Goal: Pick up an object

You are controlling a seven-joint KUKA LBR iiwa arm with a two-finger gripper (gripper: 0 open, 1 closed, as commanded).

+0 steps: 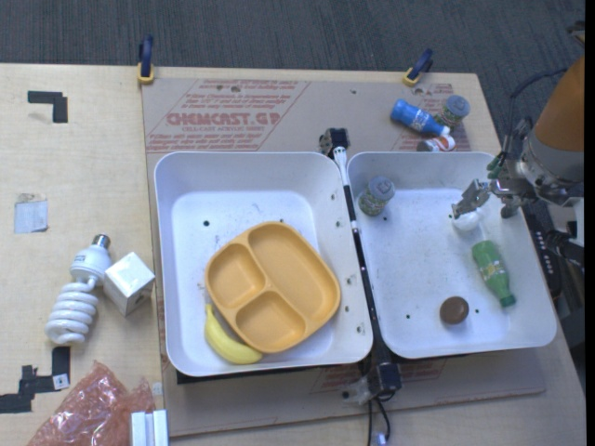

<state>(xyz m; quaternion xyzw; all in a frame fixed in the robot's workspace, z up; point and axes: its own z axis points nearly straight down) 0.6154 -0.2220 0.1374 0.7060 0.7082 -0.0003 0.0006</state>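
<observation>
The right bin (521,333) holds a green bottle (492,269) lying near its right wall, a brown round piece (454,310) toward the front, a small grey-capped jar (376,196) at the back left, and a small white object (466,221). My gripper (488,203) hangs over the back right of this bin, open, its fingers spread with nothing between them. The white object lies just below and left of its left finger (469,199). The green bottle is a short way in front of the gripper.
In the left bin (177,249) an orange divided plate (271,286) rests partly on a banana (226,342). Behind the right bin lie a blue bottle (415,114) and a grey-capped jar (454,110). A light bulb (74,295), white cube (128,282) and red mesh bag (88,407) sit on the left.
</observation>
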